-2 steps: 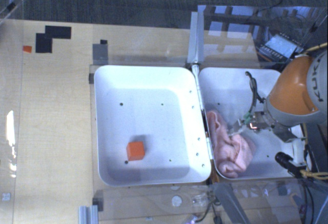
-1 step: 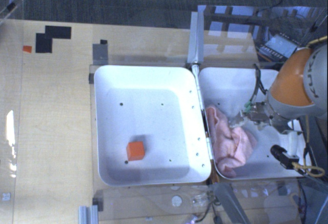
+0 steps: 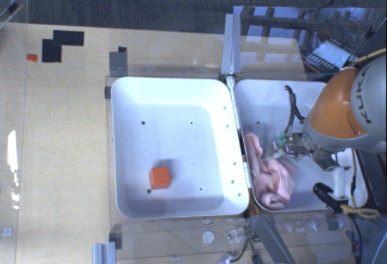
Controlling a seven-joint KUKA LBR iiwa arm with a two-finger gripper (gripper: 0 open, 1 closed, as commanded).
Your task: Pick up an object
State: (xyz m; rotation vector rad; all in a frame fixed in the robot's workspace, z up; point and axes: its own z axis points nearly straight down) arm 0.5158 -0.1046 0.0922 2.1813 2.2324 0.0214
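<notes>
Arm (image 3: pixel 347 109): I saw it reach in from the right, its orange band over the right bin and the wrist angled down toward that bin's left half.
Gripper (image 3: pixel 285 147): it sat low in the right bin, just beside the cloth's upper right edge. From my feed I could not tell how the hand was set, nor whether it touched the cloth.
Cloth (image 3: pixel 269 175): a pink, crumpled cloth lay in the right bin against its left wall, stretching from mid-bin down to the near left corner. It rested on the bin floor as far as I could see.
Cube (image 3: pixel 160 177): a small orange cube sat alone on the floor of the left bin, toward the near left part, well apart from the gripper.
Left bin (image 3: pixel 181 96): white and shallow, it stood side by side with the right one, their walls meeting at a metal divider.
Right bin (image 3: pixel 266 96): white, partly covered by the arm on its right side.
Bench (image 3: pixel 60 154): pale wood, with black patches (image 3: pixel 60 44) and a small orange mark (image 3: pixel 32 58) at the far left.
</notes>
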